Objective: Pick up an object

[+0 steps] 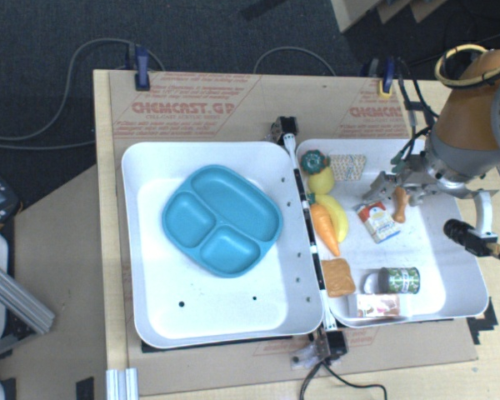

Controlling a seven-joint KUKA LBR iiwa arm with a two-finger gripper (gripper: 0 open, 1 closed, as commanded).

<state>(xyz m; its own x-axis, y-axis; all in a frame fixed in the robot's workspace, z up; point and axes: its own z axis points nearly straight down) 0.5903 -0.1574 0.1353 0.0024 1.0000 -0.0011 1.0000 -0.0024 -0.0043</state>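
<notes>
My gripper hangs over the upper middle of the right bin, its fingers open with nothing between them. Just below the fingertips lies a small red-and-white packet. Along the bin's left side lie a dark green round item, a yellow lemon, a banana and an orange carrot. A speckled packet rests at the back. A brown slice, a dark can on its side and a pink-white wrapper sit at the front.
A blue divided plate lies in the left bin. The arm's orange-banded wrist rises at the right over the right bin's back corner. A black part of the arm sticks out over the right rim.
</notes>
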